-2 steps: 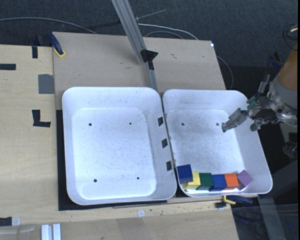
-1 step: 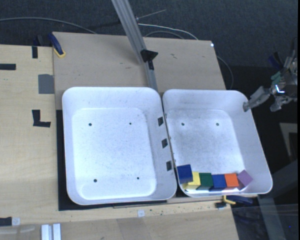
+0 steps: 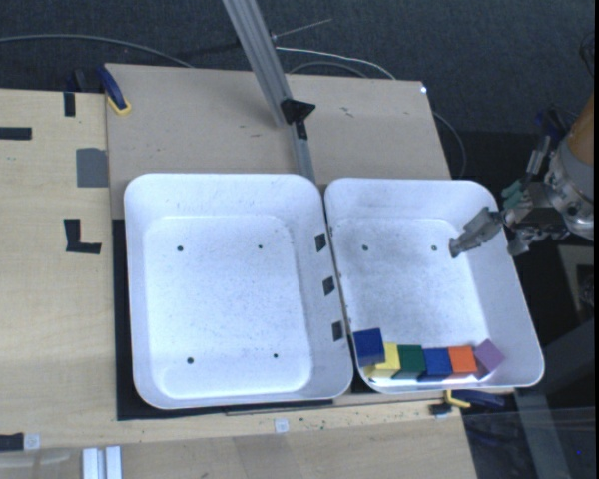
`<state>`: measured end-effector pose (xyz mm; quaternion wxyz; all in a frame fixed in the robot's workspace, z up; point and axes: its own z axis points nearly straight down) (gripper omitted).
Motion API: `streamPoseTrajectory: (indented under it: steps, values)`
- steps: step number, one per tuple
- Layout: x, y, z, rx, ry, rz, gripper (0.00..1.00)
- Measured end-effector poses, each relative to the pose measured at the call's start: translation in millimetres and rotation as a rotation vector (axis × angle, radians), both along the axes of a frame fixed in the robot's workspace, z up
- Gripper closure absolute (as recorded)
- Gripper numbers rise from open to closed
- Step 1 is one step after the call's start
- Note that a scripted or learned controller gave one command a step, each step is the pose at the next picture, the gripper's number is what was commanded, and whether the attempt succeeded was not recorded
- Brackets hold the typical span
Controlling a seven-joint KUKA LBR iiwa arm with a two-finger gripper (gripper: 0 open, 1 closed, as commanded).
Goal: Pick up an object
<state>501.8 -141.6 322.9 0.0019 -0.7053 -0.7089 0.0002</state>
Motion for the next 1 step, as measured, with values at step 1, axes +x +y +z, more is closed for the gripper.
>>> streamPoseTrajectory:
  steps: [1]
  values:
    - [17.3,-45.1,37.5,-0.005,-0.007,-0.006,0.00]
